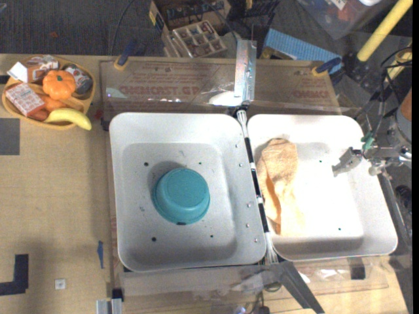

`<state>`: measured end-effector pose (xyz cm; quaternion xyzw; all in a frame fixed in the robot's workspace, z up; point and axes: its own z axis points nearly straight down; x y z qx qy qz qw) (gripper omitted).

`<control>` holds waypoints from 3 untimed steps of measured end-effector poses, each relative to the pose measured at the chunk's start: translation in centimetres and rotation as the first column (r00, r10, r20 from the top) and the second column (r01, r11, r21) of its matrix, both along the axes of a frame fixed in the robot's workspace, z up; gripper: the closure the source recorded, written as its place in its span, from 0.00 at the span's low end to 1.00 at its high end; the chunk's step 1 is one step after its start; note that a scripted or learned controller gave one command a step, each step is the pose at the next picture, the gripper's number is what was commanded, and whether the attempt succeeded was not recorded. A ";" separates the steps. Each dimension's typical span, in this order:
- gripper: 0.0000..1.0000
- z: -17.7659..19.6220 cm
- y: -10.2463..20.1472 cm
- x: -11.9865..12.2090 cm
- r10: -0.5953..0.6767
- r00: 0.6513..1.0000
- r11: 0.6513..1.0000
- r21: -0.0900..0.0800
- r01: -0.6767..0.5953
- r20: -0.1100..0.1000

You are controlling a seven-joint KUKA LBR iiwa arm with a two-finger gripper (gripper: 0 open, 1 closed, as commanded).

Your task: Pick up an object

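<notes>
A teal bowl (182,195) lies upside down in the middle of the left bin (131,142). A tan cloth (277,175) lies crumpled along the left side of the right bin (327,234), against the divider. My gripper (344,162) reaches in over the right bin's right rim, near the upper right part of its floor. It is well apart from the cloth, and I see nothing in it.
A wooden dish (46,100) with a small pumpkin, a banana and packets sits at the bench's far left. Clear plastic panels (177,87) stand behind both bins. Boxes and cables crowd the floor beyond the bench.
</notes>
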<state>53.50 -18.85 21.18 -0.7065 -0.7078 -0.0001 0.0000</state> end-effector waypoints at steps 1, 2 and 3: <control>0.00 -10.3 3.6 6.7 0.133 0.991 0.991 -0.001 -0.133 0.002; 0.00 -12.1 7.4 11.9 0.499 0.867 0.867 -0.008 -0.499 0.009; 0.00 -12.1 8.4 6.6 0.493 0.870 0.870 -0.007 -0.493 0.009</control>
